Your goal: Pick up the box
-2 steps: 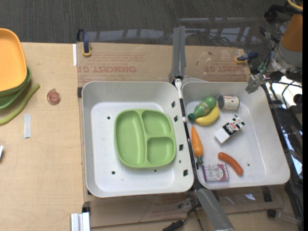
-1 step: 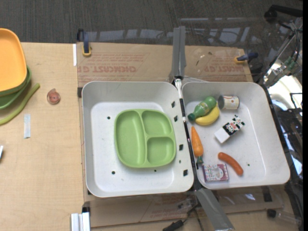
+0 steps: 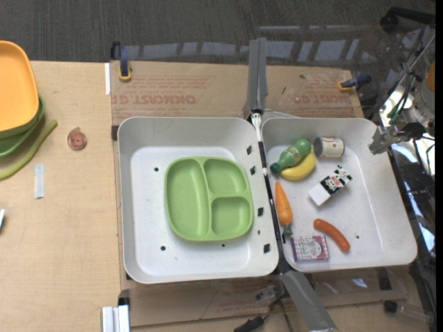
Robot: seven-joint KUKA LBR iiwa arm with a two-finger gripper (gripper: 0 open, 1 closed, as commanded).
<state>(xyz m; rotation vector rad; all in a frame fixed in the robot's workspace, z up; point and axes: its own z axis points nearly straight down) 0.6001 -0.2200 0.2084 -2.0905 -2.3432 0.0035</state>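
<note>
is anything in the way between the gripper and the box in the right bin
Nothing visible blocks it from above. The gripper sits at the right bin's far right edge; the pink box lies flat near the front wall, its top uncovered. The sausage lies close beside it, and the carrot is nearby.

view: one fixed camera above the bench (image 3: 62,206) | aim: down at a slant — both white bins (image 3: 131,185) framed | range: mid-distance
</note>
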